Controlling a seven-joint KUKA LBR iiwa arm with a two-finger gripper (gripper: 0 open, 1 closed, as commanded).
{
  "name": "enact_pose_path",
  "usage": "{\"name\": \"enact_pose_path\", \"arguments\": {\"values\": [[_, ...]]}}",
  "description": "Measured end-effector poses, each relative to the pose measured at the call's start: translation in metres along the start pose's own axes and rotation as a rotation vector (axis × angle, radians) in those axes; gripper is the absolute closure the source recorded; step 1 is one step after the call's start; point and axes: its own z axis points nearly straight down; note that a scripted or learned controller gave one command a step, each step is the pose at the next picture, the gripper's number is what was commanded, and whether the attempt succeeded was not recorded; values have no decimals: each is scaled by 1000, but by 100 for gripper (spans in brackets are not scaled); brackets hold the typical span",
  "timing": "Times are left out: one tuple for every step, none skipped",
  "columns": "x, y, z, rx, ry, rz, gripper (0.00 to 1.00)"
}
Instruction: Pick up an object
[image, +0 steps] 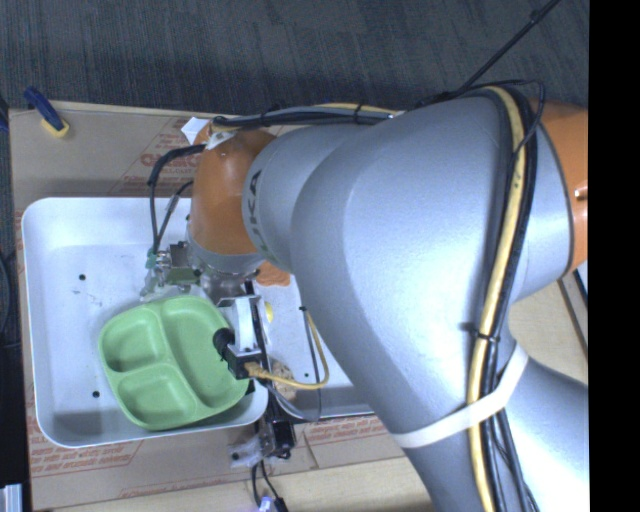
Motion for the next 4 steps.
{"name": "enact_pose_path", "arguments": {"values": [[-64, 1, -96, -3, -1, 2, 0], [-120, 79, -114, -2, -1, 1, 0], [-153, 2, -94, 3, -1, 0, 0], [-195, 68, -134, -3, -1, 2, 0]]}}
